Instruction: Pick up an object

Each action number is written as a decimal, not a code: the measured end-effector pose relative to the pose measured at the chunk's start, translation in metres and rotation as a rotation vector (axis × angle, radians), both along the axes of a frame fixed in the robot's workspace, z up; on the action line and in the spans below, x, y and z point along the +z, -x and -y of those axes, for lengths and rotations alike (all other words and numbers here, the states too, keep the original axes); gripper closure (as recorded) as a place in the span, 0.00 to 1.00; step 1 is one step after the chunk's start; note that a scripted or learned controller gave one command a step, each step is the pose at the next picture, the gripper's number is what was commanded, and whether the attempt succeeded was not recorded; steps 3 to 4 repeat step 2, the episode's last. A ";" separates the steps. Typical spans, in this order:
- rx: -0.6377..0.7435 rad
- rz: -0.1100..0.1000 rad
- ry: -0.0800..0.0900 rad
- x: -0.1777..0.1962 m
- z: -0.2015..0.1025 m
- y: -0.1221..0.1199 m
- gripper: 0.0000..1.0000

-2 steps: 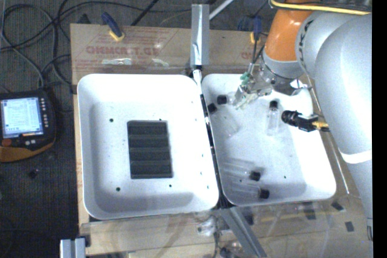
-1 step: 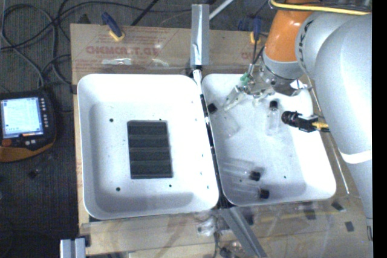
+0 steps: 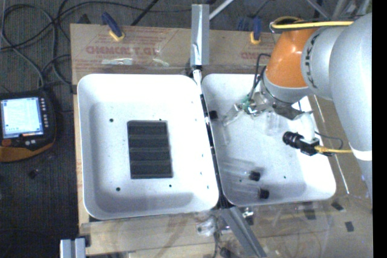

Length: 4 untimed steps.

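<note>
A black ridged rectangular block (image 3: pixel 149 149) lies flat in the middle of the left bin (image 3: pixel 97 93). In the right bin (image 3: pixel 314 184), two clear items with small black caps (image 3: pixel 254 176) (image 3: pixel 263 193) rest near the front wall. Another clear piece (image 3: pixel 273 124) lies near the middle. The grey arm with its orange band (image 3: pixel 290 66) reaches in from the right. My gripper (image 3: pixel 247 107) hangs over the back left part of the right bin, with a small green part showing on it. It is well apart from the black block.
A black plug on a yellow cable (image 3: pixel 297 140) hangs over the right bin's right side. A grey upright post (image 3: pixel 199 36) stands behind the seam between the bins. A handheld pendant (image 3: pixel 24 121) lies left of the bench. Blue clamps (image 3: pixel 112 25) hold the board's back edge.
</note>
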<state>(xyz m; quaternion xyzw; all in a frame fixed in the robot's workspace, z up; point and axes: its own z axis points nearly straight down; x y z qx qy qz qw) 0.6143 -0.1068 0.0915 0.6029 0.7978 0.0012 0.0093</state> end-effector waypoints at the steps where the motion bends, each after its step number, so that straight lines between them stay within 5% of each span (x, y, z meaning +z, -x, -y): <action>1: 0.001 0.000 -0.005 0.010 -0.003 -0.001 1.00; 2: -0.101 -0.016 -0.008 0.092 -0.058 -0.054 1.00; 4: -0.101 -0.016 -0.008 0.092 -0.058 -0.054 1.00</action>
